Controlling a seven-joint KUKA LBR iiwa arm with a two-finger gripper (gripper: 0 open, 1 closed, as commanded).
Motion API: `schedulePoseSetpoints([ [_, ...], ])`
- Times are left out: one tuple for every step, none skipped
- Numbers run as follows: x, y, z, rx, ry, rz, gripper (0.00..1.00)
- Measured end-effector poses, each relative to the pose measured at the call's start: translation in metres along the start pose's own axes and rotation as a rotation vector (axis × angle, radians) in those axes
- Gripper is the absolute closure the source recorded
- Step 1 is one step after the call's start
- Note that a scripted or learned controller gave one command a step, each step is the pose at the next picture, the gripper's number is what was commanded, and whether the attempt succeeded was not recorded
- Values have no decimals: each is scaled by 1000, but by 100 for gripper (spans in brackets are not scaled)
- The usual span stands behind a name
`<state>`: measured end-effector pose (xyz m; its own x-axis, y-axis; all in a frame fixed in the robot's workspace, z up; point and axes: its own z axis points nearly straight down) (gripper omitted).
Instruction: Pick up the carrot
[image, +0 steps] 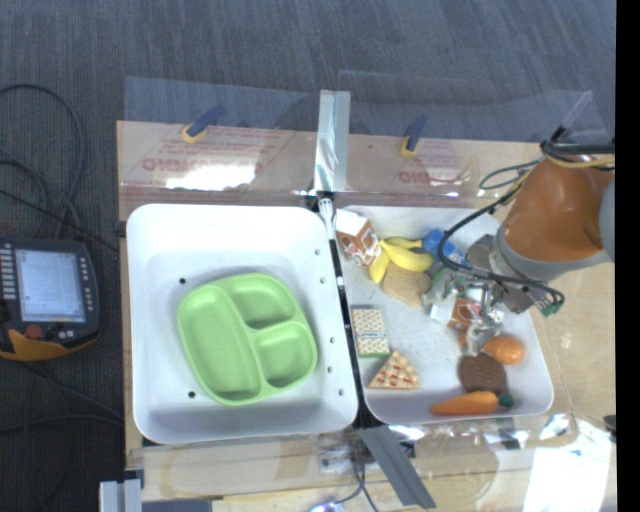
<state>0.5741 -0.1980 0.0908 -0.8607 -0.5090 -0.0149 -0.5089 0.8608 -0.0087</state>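
1. Carrot (465, 404): lying near the front edge of the right bin (530, 400), long axis running roughly left to right, green stub at its right end. Smooth, tapered, orange, plastic by the look of it.
2. Gripper (470, 315): hanging over the middle of the right bin, in among the clutter; whether it is open or closed cannot be made out, and nothing is plainly seen in its hold.
3. Key relation: the carrot is sitting toward the front of the bin from the gripper, with a brown round piece (483, 373) and an orange ball (503, 350) lying between them. I'd judge the arm needs to travel forward past those two and close across the carrot's narrow width.
4. Other contents, right bin: banana (400, 256), small printed carton (357, 242), waffle squares (369, 331), pizza-like wedge (395, 372).
5. Left bin (160, 240): holding a green divided tray (246, 337), glossy, three compartments.
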Motion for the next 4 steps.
schedulePoseSetpoints([
  [-41, 85, -1, 0, 1, 233, 0],
  [-48, 48, 0, -2, 4, 634, 0],
  [-51, 26, 1, -1, 5, 974, 0],
  [-5, 68, -1, 3, 0, 1214, 0],
])
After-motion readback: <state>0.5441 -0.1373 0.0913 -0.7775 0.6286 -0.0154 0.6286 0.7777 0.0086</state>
